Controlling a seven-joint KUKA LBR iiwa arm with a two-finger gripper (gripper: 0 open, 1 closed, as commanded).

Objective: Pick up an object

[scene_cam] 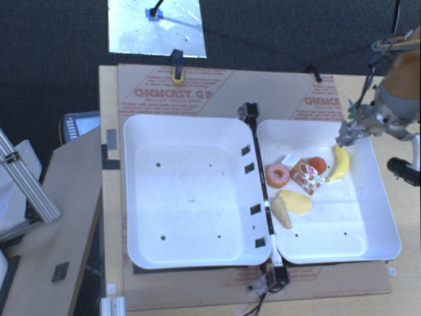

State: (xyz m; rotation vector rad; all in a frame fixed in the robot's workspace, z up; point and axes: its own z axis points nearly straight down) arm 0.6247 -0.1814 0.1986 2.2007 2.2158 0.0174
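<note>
Pincer (346, 139) just above banana (339, 162); grip state unclear; banana yellow, curved, lying in right bin (375, 203).

All in the right bin (368, 242), clustered near its left-centre. Yellow banana (339, 162), curved, lying flat, furthest right. Small red-orange tomato-looking thing (318, 164) just beside it. Frosted cake-ish piece (306, 176), red and white, touching that. Pink donut (277, 174) flat to the left. Pale yellow lemon-like lump (295, 201) and tan cone (281, 212) below.
</note>
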